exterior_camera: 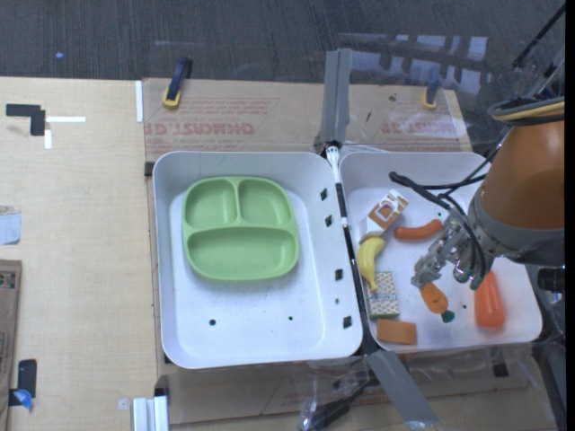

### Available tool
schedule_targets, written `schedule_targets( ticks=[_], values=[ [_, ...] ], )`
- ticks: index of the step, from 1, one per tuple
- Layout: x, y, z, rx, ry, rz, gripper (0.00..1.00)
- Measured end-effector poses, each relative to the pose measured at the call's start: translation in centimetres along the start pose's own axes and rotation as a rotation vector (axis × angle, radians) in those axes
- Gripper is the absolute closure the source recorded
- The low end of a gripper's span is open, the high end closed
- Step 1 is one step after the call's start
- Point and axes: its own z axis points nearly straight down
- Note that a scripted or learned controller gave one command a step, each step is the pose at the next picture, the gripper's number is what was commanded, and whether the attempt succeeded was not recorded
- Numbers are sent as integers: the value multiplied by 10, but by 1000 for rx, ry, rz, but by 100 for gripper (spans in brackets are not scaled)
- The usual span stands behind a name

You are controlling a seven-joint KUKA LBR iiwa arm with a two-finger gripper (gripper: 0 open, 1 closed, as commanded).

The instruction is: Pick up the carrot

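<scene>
The carrot (436, 300) is a short orange piece with a green tip. It lies in the right bin (517, 330), toward the front. The gripper (441, 266) hangs directly above and slightly behind it, at the end of the grey arm with the orange band (537, 182) reaching in from the right. The gripper's lower end overlaps the carrot's rear end in the camera view, and the metal parts blur together there. I cannot tell whether the gripper touches the carrot.
Around the carrot lie an orange-red sausage (418, 232), a banana (370, 255), a speckled block (384, 294), an orange wedge (396, 332), a small orange and white box (388, 210) and an orange-red stick (489, 303). The left bin (225, 330) holds a green divided plate (240, 228).
</scene>
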Motion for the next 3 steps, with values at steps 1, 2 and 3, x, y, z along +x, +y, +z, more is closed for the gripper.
schedule_targets(
  ticks=[1, 2, 3],
  values=[
    [0, 0, 0, 0, 0, 0, 0],
    [-9, -17, 100, 0, 2, -44, 0],
    [-11, -19, 91, 1, -2, -37, 100]
  ],
)
